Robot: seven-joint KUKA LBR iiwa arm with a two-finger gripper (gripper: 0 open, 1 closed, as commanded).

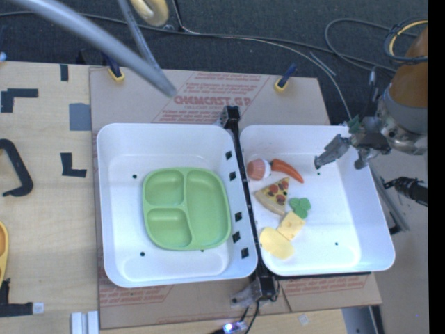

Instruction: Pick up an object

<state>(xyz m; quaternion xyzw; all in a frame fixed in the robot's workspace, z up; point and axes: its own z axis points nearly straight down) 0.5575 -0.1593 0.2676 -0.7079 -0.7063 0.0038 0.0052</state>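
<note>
Approach step: I am hovering my claw (341, 153), spread open and holding nothing, over the right bin (361, 214) near its far right rim. The carrot (287, 170) is lying nearest, leftward. Next move probably needs travel left, then descent.

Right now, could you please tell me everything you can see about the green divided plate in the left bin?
The green divided plate is a pale green, rounded-rectangular tray that looks like matte plastic. Raised ridges split it into three compartments: two smaller ones on the view's left and a longer one on its right. All three hold nothing. It lies flat, right side up, turned slightly askew, on the floor of the left bin, roughly in the middle. Only the bin floor touches it; the gripper is over the other bin.
</note>
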